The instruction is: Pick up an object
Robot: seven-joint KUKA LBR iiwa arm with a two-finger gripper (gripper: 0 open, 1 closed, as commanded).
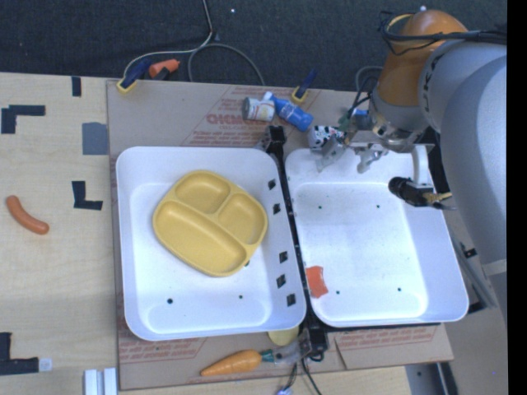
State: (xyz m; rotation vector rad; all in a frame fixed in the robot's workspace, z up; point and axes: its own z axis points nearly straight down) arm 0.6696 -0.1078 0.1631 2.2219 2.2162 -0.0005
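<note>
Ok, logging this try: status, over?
Gripper over right bin's far rim, holding nothing visible. Orange piece at that bin's near-left edge, untouched. Yellow plate in left bin. Path clear.

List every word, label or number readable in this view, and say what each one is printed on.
Nothing here can be read with confidence.
Red mirrored lettering on the brown cardboard sheet under the bins: too blurred to read.
Fainter red print on the same sheet by its near right edge: too small to read.
Label on the small white and blue bottle lying on the sheet: too small to read.
</note>
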